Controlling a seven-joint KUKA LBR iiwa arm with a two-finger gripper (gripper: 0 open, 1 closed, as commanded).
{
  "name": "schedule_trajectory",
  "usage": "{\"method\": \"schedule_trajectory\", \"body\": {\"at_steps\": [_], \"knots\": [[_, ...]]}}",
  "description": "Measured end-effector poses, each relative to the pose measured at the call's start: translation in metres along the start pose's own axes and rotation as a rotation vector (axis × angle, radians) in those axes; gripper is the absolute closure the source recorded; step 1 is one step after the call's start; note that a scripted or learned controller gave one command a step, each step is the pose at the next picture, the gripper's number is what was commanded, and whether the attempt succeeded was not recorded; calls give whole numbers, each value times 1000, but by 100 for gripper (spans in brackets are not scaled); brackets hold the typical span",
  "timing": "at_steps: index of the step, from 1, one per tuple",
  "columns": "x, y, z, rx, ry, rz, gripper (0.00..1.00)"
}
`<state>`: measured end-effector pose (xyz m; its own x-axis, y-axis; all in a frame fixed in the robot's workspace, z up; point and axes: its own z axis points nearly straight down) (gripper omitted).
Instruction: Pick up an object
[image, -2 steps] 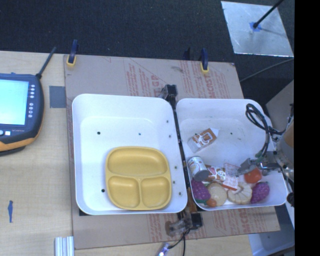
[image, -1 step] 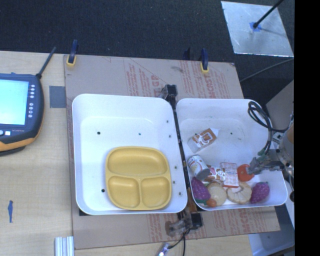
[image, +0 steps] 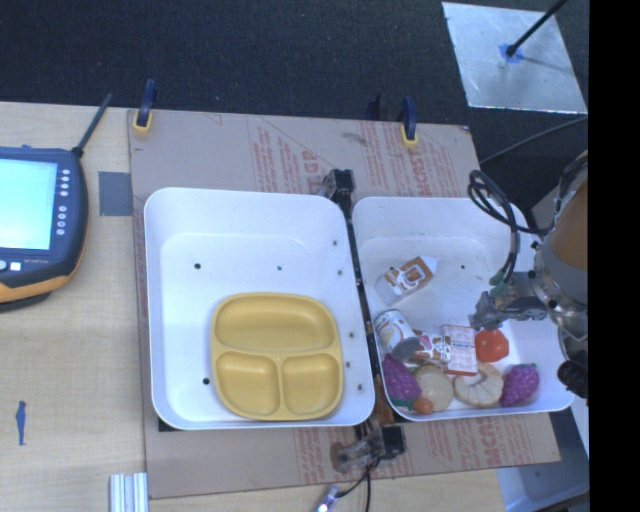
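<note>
Two small printed cartons (image: 408, 277) (image: 460, 349), lettering too small to read.

A small red-and-white carton (image: 408, 277) lies alone mid-right of the frame. Below it, at lower right, a tin can (image: 393, 331), red tomato (image: 491, 346) and purple grapes (image: 520, 384) cluster together.

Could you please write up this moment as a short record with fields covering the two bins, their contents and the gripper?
left bin: holds a yellow divided tray, lying flat toward the near side
right bin: toy food items clustered along the near edge
items: small can, red tomato, purple grapes, small carton lying apart, farther back
gripper: over the right bin's right side, just above the tomato
bench side: handheld pendant at far left
</note>
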<state>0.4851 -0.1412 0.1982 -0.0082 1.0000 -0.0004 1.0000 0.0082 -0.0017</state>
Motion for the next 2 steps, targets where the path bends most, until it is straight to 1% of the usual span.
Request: {"method": "schedule_trajectory", "body": {"at_steps": [1,2], "knots": [[0,0,0,0,0,1,0],[-55,-8,104,-5,-2,6,0]]}}
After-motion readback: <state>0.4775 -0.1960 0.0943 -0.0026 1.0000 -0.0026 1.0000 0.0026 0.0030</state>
